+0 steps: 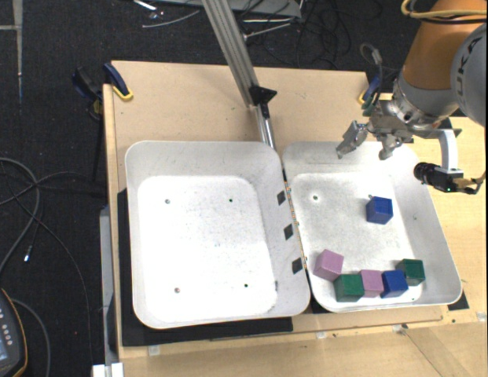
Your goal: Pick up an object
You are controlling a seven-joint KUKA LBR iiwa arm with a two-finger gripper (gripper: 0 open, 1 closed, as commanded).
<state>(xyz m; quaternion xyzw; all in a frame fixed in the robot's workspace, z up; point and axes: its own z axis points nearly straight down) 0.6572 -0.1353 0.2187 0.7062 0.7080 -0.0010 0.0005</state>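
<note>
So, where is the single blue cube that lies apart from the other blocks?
The blue cube lies alone in the right bin, in its upper right part, below the gripper and above the row of blocks at the bin's front edge.

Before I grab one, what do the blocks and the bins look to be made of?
The blocks, such as the lone blue block and the pink block, look like painted wood or solid plastic: flat even colour, crisp edges, little shine. I cannot tell which. The right bin and left bin look like thin moulded white plastic, with rounded corners, raised rims and a scuffed, speckled floor.
</note>
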